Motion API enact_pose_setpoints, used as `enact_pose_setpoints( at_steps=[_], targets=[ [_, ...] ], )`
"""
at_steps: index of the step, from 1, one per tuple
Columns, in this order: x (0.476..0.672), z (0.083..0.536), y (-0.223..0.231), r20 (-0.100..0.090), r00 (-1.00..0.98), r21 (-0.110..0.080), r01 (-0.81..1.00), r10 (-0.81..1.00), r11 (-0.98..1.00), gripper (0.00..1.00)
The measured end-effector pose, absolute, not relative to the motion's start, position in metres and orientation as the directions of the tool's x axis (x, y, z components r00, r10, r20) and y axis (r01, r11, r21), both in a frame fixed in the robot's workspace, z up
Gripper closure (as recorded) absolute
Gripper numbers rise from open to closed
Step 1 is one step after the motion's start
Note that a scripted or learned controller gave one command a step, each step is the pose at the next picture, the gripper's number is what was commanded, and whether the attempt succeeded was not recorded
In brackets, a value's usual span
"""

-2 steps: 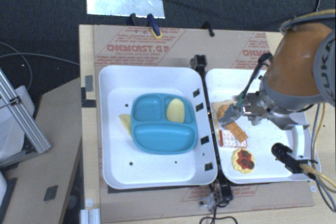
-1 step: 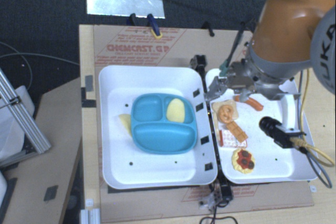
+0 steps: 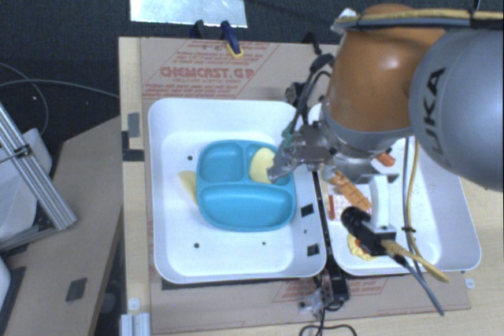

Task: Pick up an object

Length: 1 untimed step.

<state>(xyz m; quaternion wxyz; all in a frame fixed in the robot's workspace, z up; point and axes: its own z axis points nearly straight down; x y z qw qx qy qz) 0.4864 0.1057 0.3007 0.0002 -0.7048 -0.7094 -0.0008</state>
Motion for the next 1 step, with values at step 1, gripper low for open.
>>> enact_pose_setpoints(
  at_steps=[1],
  targets=[
    [0.4862, 0.2393, 0.1322, 0.001, -0.006, -0.002, 1.000, 1.000, 0.006, 0.00]
  ],
)
